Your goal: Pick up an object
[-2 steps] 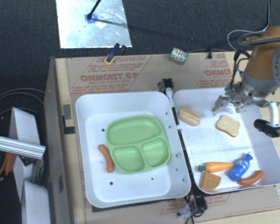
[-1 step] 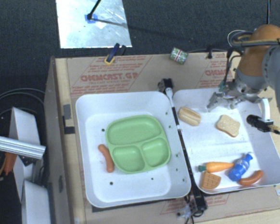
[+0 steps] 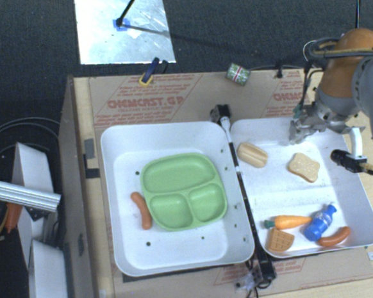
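You are hovering the end effector (image 3: pixel 299 132), jaw state unclear, near the bread slice (image 3: pixel 303 167), likely light and stiff; pinch its edges.

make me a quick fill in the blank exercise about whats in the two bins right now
1. The green divided plate lies in the ____ bin as the camera sees it.
2. Beside that plate, on its left, lies a loose ____.
3. In the right bin, the blue bottle lies between the carrot and a ____.
4. The pincer hangs over the far part of the right bin, nearest the slice of ____.

Missing words: left; sausage; sausage; bread
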Robot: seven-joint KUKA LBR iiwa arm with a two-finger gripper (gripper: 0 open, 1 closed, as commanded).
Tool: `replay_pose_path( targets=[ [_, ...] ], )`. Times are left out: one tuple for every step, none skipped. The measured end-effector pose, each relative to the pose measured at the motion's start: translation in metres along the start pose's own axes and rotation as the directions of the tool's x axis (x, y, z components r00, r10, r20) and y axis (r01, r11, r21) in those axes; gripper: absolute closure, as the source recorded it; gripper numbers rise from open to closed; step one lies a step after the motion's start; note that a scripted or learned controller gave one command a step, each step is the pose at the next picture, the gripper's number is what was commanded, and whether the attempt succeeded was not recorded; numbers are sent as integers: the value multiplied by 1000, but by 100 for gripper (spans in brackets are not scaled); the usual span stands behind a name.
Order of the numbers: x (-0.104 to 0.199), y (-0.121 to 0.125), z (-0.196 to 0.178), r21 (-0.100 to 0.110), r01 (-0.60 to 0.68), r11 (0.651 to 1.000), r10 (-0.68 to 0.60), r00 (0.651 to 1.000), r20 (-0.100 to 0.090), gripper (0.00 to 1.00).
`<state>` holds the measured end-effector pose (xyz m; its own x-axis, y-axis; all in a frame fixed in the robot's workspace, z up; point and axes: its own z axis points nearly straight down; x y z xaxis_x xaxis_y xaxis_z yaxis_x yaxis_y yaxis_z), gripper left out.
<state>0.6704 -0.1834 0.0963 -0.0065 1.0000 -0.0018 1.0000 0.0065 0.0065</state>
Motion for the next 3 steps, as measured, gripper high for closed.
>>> replay_pose_path(
  targets=[
    [0,0,0,0,0,1000,0,1000,0,0],
    [0,1,-11,-4,2,1000,-2,1000,1,100],
    [0,1,-11,-3,3,1000,-3,1000,1,0]
  ],
)
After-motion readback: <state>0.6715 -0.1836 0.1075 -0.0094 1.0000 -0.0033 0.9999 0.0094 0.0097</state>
